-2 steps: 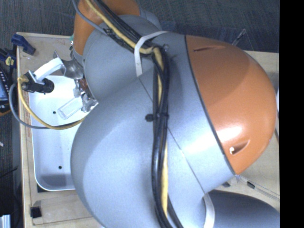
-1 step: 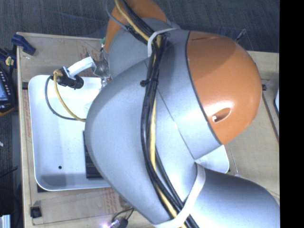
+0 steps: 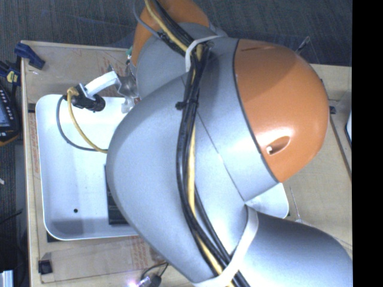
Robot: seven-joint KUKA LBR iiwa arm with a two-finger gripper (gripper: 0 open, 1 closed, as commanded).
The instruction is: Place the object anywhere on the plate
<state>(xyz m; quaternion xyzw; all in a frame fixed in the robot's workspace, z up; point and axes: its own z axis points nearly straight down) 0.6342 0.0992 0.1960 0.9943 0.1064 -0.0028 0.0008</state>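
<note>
1. The arm (image 3: 239, 160) lay nearest the camera, its grey casing and a large orange dome covering most of the bench from the right edge to past the middle.
2. A bundle of black and yellow cables (image 3: 187, 160) ran along the grey casing, held by a white strap near the top.
3. A second orange section (image 3: 170, 14) showed at the top, behind the grey link, above the far rim of the left bin.
4. The left white bin (image 3: 66, 178) was in view on the left, its right part hidden under the arm.
5. The gripper (image 3: 127, 88) sat at the bin's upper right corner, mostly hidden by the arm; whether its jaws were open or closed could not be told.
6. A yellow and black cable loop (image 3: 75, 124) hung over the bin floor beside it.
7. A dark rectangular object (image 3: 115, 205) lay on the bin floor, half under the arm; what it was could not be told.
8. A blue clamp (image 3: 29, 54) sat at the bench's upper left corner.
</note>
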